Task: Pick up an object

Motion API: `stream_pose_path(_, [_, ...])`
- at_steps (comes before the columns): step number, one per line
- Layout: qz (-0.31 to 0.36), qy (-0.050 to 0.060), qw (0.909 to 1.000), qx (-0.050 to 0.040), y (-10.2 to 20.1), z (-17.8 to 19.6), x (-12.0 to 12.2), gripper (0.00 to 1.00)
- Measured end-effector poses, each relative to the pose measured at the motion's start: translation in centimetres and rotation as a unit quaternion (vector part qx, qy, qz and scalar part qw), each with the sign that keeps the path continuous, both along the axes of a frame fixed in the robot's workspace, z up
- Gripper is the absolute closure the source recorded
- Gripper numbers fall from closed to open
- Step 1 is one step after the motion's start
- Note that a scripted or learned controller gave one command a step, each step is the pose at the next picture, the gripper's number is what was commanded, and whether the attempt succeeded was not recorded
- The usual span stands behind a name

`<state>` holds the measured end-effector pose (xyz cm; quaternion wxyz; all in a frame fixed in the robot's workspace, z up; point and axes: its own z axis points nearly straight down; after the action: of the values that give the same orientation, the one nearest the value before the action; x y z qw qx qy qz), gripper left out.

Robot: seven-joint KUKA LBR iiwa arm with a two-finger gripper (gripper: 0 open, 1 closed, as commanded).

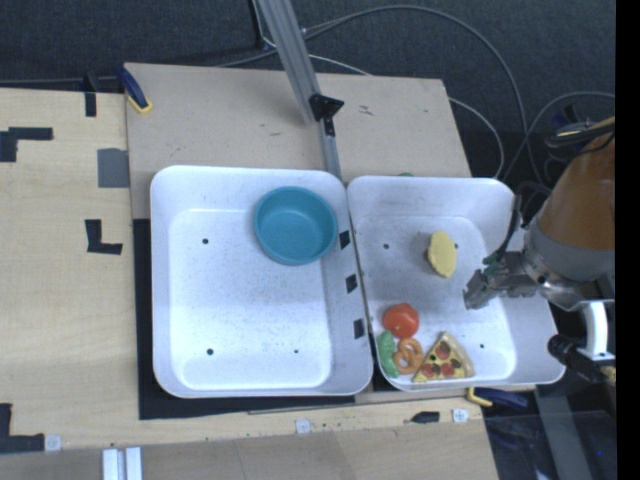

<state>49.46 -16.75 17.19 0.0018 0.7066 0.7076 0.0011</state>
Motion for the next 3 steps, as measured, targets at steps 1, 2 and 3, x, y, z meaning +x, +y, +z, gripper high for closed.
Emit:
stream_pose_path(1, [0.0, 0.0, 1.0, 0.0002, 0.9, 5.6, -0.1, 1.0])
stream_pose_path(2, [0.0, 0.001, 1.0, 0.0002, 1.0, 9.0, 0.0, 1.0])
stream_pose_path(3, [0.001, 0.003, 1.0, 0.0009, 6.0, 7.5, 0.4, 1.0])
